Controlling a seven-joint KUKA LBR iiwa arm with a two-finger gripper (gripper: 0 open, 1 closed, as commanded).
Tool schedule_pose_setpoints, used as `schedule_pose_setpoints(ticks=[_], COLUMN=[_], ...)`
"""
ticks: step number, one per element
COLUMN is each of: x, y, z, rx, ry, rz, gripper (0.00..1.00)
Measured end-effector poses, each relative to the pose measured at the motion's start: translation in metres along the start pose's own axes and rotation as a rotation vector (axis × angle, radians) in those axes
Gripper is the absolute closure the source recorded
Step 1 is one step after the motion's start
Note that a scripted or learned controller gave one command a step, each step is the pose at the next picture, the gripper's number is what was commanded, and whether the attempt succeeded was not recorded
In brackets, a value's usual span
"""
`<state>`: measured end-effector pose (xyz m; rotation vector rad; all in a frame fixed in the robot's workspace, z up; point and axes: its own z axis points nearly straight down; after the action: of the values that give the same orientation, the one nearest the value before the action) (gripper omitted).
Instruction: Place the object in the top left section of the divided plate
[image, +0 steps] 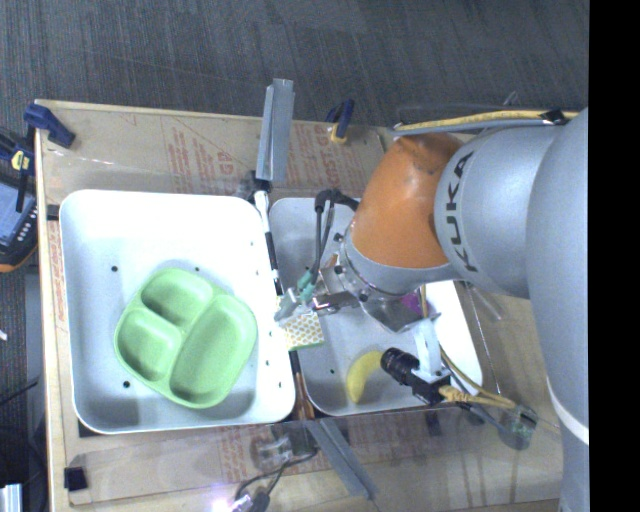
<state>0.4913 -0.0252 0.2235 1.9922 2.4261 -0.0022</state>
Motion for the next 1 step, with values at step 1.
schedule_pose_setpoints(ticks=[1], x=[0.0742], y=[0.0323], z=[-0.0308], rx=[0.002], ry=[0.003], rz=[-0.230], gripper=[1.00])
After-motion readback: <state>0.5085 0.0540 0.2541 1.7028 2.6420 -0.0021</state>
